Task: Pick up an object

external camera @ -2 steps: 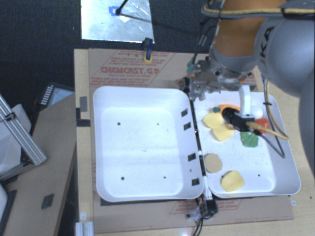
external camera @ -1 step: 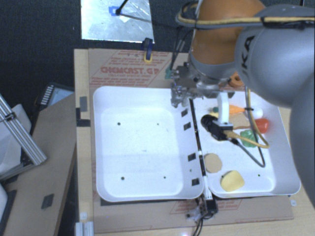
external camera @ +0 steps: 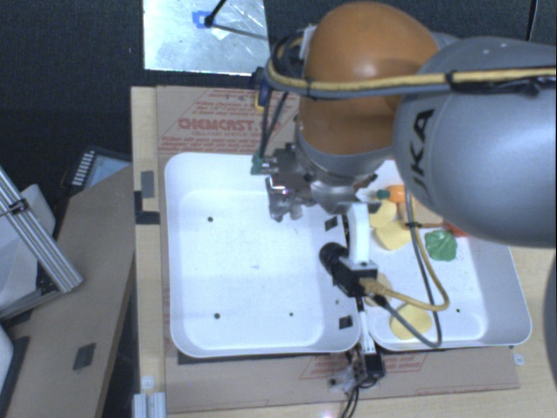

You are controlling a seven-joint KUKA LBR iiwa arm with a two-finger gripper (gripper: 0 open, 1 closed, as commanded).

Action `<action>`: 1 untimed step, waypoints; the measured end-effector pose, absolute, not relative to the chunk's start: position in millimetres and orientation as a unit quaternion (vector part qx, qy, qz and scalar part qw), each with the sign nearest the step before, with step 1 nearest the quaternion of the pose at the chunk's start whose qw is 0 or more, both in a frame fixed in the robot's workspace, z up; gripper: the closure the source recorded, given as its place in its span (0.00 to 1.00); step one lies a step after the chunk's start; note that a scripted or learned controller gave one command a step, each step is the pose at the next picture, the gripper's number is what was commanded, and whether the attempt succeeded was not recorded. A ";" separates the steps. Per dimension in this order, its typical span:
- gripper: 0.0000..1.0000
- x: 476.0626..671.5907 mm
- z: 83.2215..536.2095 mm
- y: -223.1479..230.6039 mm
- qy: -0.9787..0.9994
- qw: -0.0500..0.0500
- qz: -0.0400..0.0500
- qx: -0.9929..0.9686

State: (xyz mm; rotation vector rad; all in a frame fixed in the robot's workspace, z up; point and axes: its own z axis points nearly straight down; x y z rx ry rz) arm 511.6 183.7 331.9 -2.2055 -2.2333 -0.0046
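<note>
Grey arm (external camera: pixel 470 138) is blocking our look at the end effector (external camera: pixel 287 200), grip unreadable, so we're advising lowering squarely onto the green piece (external camera: pixel 440 245).

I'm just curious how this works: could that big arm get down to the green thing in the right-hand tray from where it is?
Probably yes. The green piece lies uncovered on the right bin floor, just beside the arm's wrist, with nothing stacked on it.

Below me two white bins (external camera: pixel 200 233) sit side by side on brown cardboard (external camera: pixel 209 120); a shiny sheet (external camera: pixel 187 24) lies beyond.
</note>
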 end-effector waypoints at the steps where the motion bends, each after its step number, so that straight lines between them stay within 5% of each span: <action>1: 1.00 496.6 349.5 235.3 -0.710 0.000 -0.002 -0.704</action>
